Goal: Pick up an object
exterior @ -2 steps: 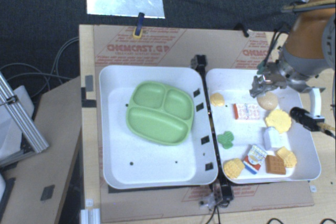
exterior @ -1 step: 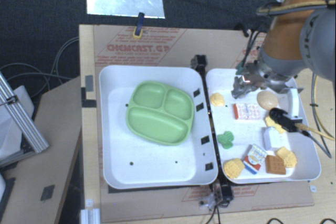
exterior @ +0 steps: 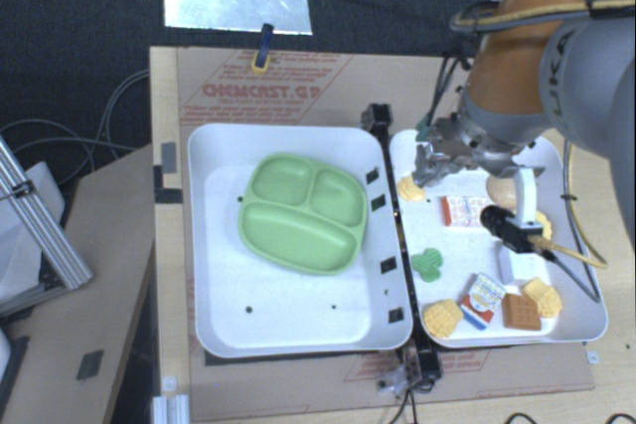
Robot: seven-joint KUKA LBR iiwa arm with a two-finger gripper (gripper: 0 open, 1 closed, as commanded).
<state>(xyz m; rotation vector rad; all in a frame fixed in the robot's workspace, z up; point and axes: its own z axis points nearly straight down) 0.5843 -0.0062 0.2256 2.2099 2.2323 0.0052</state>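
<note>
We see the bench (exterior: 288,84), topped with printed brown card, bearing two white bins side by side. The grey arm (exterior: 586,65) reaches in from the right, orange band above the wrist, and bends down over the far part of the right bin. The left bin (exterior: 214,243) holds one thing, a green plate (exterior: 303,213) with three compartments, lying flat a little toward the far side. The right bin (exterior: 467,253) holds all the small things. The gripper (exterior: 429,169) points down into that bin's far left corner, near the wall that divides the bins. We cannot tell how far it is open, nor whether it has hold of anything. A red-and-white packet (exterior: 462,211) lies flat on the bin floor just to the near right of the gripper. Along the near wall sits a row. A round waffle (exterior: 442,318) lies at the left corner. Next to it is a small carton (exterior: 484,298) in blue, red and white, tilted. Then comes a brown square (exterior: 520,311), with a yellow cracker (exterior: 543,296) against its right corner. A pale lump (exterior: 502,191) sits right of the packet, partly hidden by the robot. A green sprig (exterior: 427,263) lies alone near the left wall, between packet and waffle. Smallest is a yellow piece (exterior: 409,187), on the floor just beside the gripper, on its near left.
</note>
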